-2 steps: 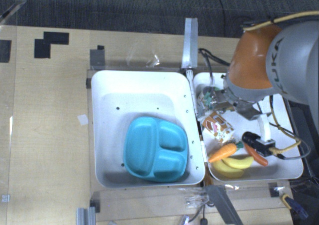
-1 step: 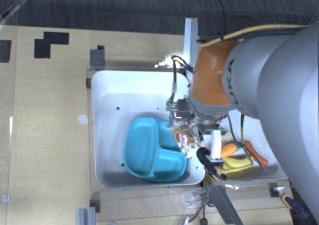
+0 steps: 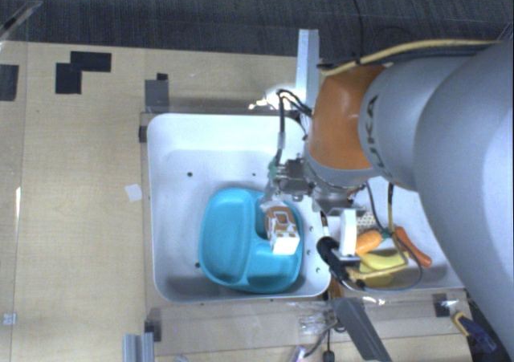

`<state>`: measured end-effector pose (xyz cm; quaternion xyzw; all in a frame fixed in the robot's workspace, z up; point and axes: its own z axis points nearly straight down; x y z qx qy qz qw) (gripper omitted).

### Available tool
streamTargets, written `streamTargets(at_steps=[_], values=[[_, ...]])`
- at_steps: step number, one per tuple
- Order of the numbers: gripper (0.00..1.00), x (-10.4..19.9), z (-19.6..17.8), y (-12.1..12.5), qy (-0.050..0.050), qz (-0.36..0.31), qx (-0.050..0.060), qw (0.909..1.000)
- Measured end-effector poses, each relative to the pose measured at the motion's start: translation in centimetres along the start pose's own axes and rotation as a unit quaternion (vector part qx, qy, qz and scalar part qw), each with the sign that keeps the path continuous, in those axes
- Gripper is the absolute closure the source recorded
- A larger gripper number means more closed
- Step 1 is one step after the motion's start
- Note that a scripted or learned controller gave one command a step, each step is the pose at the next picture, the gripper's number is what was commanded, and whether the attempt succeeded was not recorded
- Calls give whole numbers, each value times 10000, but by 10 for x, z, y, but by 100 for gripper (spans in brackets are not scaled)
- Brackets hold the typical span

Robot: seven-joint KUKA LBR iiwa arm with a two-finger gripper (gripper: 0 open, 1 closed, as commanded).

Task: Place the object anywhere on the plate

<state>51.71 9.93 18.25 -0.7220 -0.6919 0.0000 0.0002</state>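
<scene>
Turquoise plastic plate (image 3: 233, 242), moulded with a shallow compartment, lying in the left white bin (image 3: 173, 192) toward its near wall. Directly over the plate's right edge: end effector (image 3: 281, 228), pointing down, with a small brown-and-white boxy object (image 3: 282, 228) apparently between its fingertips. Hard to say how far open or whether truly gripped; fingers too blurred and crowded by wrist hardware. Object therefore already above the plate rim, so the coming move probably a short descent, perhaps with a slight shift leftward toward the plate's middle. Long axis of object not readable.

Count: one arm, one plate, one candidate object, two bins. Right of the plate, across the divider: one orange carrot-like piece (image 3: 405, 245) and one yellow banana-like piece (image 3: 384, 260).
</scene>
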Motion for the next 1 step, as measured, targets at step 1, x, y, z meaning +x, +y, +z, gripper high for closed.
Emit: streamTargets(at_steps=[1], values=[[0, 40, -111, 15, -3, -1392, -18, 9903]])
